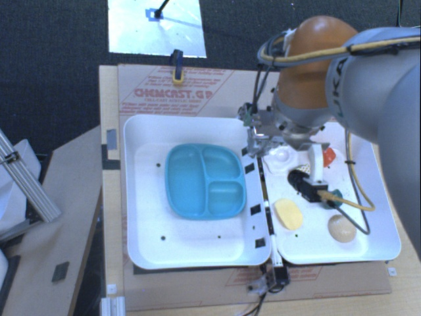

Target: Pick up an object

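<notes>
The arm [381,84] reaches into the right bin [385,245], its gripper [260,139] low at the far corner beside the divider. The wrist covers it from above, so I cannot tell whether it is spread or closed, nor whether it holds anything. Loose candidates lie nearer the camera: a yellow oval piece [288,214], a tan egg-shaped object [341,228], and what may be an orange-red toy [328,155]. A blue divided plate [204,180] sits flat in the left bin [141,196].
</notes>
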You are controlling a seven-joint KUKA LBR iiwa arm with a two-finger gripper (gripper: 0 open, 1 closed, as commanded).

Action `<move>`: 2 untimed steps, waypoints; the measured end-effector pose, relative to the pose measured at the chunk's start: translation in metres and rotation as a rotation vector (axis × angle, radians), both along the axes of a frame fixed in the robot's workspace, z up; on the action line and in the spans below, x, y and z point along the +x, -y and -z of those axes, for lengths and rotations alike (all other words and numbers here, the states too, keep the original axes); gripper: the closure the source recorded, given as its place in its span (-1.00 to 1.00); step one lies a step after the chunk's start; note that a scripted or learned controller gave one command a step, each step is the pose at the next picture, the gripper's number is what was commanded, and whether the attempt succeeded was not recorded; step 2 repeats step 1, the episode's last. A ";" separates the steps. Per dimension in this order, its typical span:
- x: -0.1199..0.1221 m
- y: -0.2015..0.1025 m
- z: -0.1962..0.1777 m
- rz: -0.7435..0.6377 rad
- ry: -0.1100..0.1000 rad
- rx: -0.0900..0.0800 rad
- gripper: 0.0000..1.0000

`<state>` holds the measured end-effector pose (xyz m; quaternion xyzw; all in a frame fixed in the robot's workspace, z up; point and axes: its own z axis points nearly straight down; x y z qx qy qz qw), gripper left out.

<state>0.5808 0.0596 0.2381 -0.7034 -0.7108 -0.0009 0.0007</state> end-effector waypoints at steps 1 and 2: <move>-0.013 -0.049 0.012 0.000 -0.001 0.000 1.00; -0.013 -0.049 0.012 0.000 -0.001 0.000 1.00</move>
